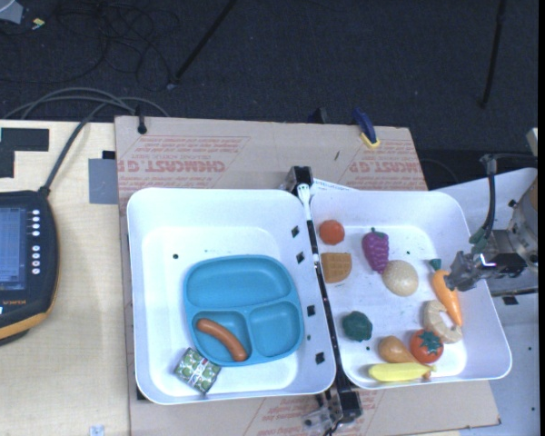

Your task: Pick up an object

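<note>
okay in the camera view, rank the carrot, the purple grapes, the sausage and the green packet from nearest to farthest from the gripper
1. Carrot, right bin, right beside the gripper.
2. Purple grapes, right bin's middle.
3. Sausage, in the blue tray, left bin.
4. Green packet, left bin's lower left corner.

A teach pendant (14, 263) lay far left of the gripper (460, 272); a blue clamp (367, 128) sat up-left; dark cables (82, 53) ran beyond.
</note>
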`<state>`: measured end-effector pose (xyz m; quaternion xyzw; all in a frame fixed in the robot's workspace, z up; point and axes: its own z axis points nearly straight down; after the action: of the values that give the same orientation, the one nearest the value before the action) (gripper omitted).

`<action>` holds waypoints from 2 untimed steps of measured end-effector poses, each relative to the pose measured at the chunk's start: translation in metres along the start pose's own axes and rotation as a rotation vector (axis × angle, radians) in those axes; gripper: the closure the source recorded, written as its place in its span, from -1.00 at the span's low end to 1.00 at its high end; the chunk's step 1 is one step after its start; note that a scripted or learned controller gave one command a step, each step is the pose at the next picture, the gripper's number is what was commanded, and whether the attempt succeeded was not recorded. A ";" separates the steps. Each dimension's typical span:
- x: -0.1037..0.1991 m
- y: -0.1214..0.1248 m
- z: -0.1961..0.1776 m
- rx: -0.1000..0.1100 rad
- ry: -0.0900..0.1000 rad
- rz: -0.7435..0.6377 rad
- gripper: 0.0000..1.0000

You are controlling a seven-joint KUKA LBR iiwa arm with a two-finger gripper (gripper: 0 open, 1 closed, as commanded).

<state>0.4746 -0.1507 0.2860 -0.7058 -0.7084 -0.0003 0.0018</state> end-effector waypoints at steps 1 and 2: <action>-0.002 0.001 -0.008 0.003 0.000 0.001 1.00; 0.056 0.003 -0.123 -0.013 -0.003 -0.004 1.00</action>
<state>0.4772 -0.0950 0.4088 -0.7043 -0.7098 -0.0037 -0.0037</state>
